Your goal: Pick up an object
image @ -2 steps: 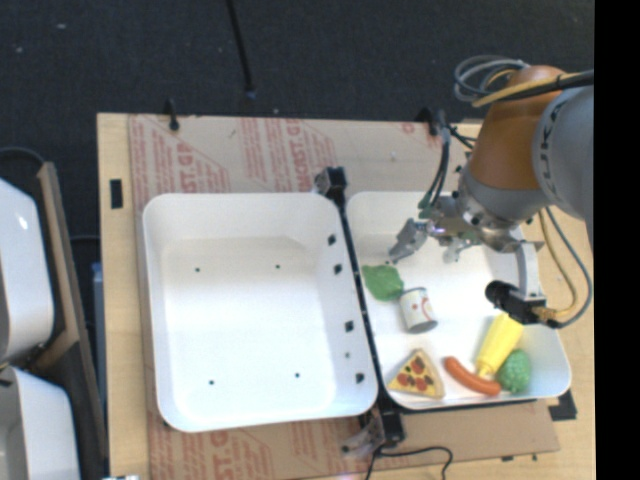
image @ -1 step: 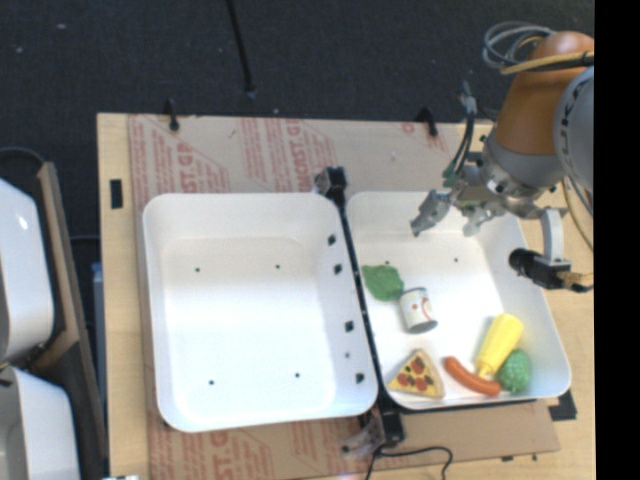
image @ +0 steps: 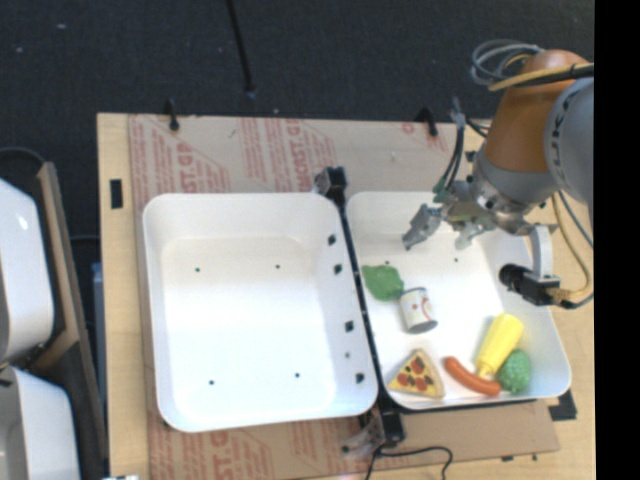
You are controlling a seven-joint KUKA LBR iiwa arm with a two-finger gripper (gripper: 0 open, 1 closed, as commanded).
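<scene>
My claw (image: 443,226) hung over the upper part of the right bin (image: 388,206), fingers spread apart w/ nothing between them. One finger (image: 419,227) pointed down-left, the other sat nearer the wrist. My arm (image: 530,118) came in from the right, orange band above the wrist, grey cables looping off the top.

All objs were in the right bin, below the claw and apart from it. A green leafy toy (image: 383,281) lay by the divider between the bins. Just right of and below it, a small white can (image: 418,309) w/ a red mark, tilted. A toy pizza slice (image: 417,376) sat at the bin's near edge. Next to it a red-orange hot dog (image: 470,376) lay at a slant, touching or almost touching a yellow bottle-like toy (image: 498,343). A green broccoli-like toy (image: 516,370) sat in the near right corner, against the yellow one.

Left bin (image: 160,228) was beside the right one on the surface (image: 115,298), a brown cardboard sheet (image: 230,153) w/ red print under both bins.
</scene>
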